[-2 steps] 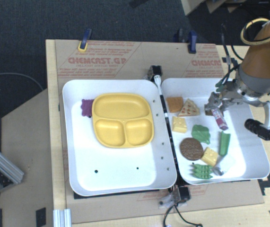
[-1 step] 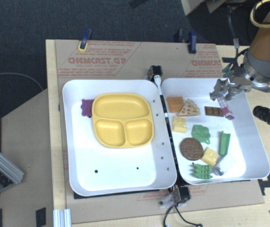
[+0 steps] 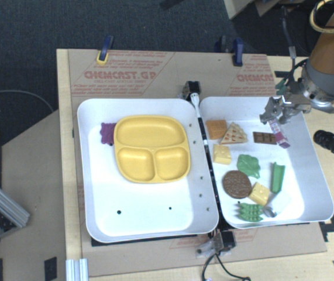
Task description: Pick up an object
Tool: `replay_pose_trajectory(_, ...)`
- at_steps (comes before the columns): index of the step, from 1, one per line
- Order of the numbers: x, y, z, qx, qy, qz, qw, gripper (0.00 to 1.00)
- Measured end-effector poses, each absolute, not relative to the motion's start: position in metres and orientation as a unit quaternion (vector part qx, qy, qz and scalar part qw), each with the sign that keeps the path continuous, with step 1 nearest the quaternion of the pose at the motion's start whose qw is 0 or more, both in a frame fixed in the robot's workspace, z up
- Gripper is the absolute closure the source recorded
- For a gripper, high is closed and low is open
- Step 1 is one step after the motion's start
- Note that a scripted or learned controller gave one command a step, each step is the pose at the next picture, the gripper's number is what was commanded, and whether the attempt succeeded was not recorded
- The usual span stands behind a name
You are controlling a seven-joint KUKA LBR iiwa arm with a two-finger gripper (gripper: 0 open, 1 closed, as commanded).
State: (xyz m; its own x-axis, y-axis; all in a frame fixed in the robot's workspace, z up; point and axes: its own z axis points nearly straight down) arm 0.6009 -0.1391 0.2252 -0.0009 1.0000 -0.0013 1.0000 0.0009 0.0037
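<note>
My gripper (image 3: 274, 117) hangs over the far right part of the right bin (image 3: 313, 180). A small pink strip (image 3: 280, 136) slants down from between its fingertips, and the fingers look shut on its upper end. The strip's lower end reaches down beside a brown chocolate bar (image 3: 263, 137). Lying in the same bin are a tan square (image 3: 216, 129), a waffle wedge (image 3: 234, 134), a yellow cheese cube (image 3: 221, 154), a green leaf (image 3: 248, 165), a green pepper strip (image 3: 277, 177), a round brown cookie (image 3: 237, 184), a yellow block (image 3: 260, 193) and a green bunch (image 3: 250, 212).
The left bin (image 3: 143, 215) holds a yellow divided plate (image 3: 152, 147) with a purple piece (image 3: 107, 132) at its left edge. A black divider strip (image 3: 200, 133) runs between the bins. Blue clamps (image 3: 237, 50) sit at the board's far edge.
</note>
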Motion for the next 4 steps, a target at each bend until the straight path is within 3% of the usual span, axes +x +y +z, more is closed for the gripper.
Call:
replay_pose_trajectory(1, 0.574, -0.094, 0.215, 0.706, 0.708, -0.0006, -0.002, 1.0)
replay_pose_trajectory(4, 0.561, -0.082, 0.229, 0.707, 0.707, 0.0009, 0.001, 1.0)
